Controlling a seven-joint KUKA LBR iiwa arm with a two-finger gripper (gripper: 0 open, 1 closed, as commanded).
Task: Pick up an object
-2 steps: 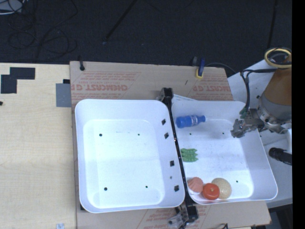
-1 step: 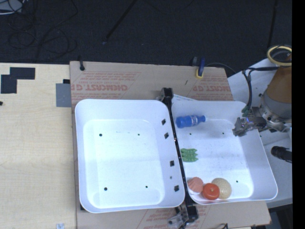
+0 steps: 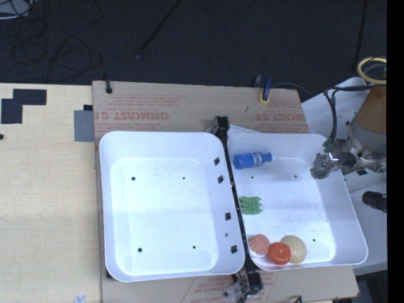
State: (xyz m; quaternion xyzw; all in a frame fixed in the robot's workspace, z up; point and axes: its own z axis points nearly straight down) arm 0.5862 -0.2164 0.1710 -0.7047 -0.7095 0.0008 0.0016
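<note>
The right white bin (image 3: 350, 235) has its rim just beside the end effector (image 3: 320, 167). The left white bin (image 3: 164, 150) lies well apart from it, past a black divider strip (image 3: 228, 188). Both bins rest on a cardboard sheet (image 3: 158, 109) over the wooden worktop (image 3: 44, 201). A blue-and-yellow clip (image 3: 265, 92) sits beyond the end effector, at the cardboard's far edge.

Fixed above the counter (image 3: 44, 188), looking down at a slant. Far enough back to take in the left bin (image 3: 113, 169) and right bin (image 3: 344, 213) whole, plus dark floor (image 3: 189, 30) beyond the far edge.
</note>
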